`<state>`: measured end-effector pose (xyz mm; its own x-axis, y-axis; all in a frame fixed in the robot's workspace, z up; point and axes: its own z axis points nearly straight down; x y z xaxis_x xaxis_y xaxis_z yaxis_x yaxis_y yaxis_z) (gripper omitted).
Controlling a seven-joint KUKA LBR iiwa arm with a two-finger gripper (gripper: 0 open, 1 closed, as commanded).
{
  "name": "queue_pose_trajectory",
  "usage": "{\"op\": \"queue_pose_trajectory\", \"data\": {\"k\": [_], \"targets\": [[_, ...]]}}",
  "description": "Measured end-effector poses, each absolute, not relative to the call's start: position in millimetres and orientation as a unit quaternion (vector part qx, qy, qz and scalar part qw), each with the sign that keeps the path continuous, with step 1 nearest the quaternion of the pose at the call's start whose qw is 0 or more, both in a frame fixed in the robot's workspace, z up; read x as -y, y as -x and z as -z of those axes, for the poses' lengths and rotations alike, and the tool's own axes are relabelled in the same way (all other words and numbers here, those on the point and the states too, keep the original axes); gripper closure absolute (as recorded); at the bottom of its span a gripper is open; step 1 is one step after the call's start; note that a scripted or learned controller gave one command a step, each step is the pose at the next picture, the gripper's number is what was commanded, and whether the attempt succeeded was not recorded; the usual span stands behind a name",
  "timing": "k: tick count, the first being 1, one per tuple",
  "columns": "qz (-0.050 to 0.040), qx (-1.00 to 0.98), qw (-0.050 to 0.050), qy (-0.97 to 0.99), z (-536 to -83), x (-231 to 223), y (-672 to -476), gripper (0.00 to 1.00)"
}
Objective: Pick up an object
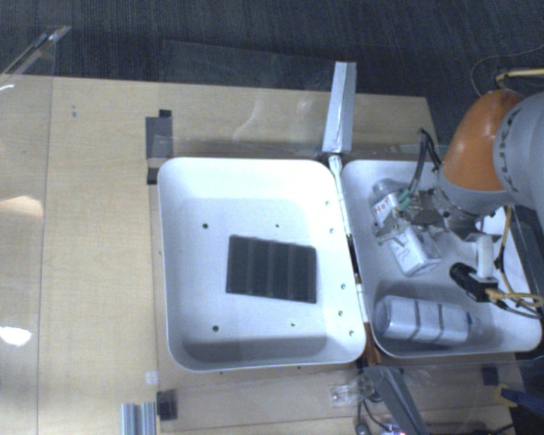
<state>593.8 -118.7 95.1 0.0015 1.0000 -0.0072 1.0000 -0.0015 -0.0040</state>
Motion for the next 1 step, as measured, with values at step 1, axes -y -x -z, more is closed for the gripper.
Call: {"op": "queue_pose_trajectory", "data": {"k": [1], "targets": [[0.0024, -0.707, 0.001, -0.707, -104.8, 116.8, -595.1, 1.0]]}}
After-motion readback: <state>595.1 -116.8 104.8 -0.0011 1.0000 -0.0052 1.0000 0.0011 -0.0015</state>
